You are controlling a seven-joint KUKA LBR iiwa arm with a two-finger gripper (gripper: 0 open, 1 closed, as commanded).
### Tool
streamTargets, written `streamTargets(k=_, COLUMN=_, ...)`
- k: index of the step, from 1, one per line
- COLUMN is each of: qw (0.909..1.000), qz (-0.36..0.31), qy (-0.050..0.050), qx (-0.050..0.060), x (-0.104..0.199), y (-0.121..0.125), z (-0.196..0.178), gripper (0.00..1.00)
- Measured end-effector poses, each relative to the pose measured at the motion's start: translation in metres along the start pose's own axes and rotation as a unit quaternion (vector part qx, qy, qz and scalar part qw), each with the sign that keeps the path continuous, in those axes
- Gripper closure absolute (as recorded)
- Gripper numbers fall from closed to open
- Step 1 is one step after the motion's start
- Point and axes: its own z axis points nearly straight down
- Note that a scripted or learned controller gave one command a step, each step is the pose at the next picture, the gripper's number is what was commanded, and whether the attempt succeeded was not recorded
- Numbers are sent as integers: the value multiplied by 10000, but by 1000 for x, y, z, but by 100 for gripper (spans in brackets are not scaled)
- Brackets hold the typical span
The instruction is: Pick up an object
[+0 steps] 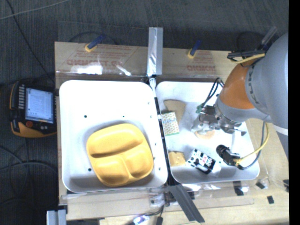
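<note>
Nearest the lens, along the front wall of the right bin (253,172), a small black-and-white patterned block (201,161) lies tilted, with a tan sponge-like square (176,158) just beside it to the left. Both look light; the block seems rigid with flat faces, a fair grip across its short sides, while the tan piece would likely squash under pressure.

Across the divider, a yellow compartment tray (121,153) rests in the left bin (75,93). It is smooth, glossy moulded plastic with rounded edges, probably too wide to pinch anywhere but at its rim, and slippery there.

Further back in the right bin, a green-speckled packet (169,123) leans against the divider; thin and flexible by its look.

Beyond it, the gripper (205,125) hangs low over a pale round item (205,133), which is too blurred to name. Whether the claw is spread or closed cannot be told from this angle.
</note>
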Motion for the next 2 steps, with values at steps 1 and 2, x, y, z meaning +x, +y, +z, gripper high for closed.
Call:
streamTargets(k=1, qw=9977, qz=-657, qy=-7, qx=144, x=-55, y=42, z=-129, gripper=100)
streamTargets(k=2, qw=9977, qz=-660, qy=-6, qx=145, x=-55, y=42, z=-128, gripper=0)
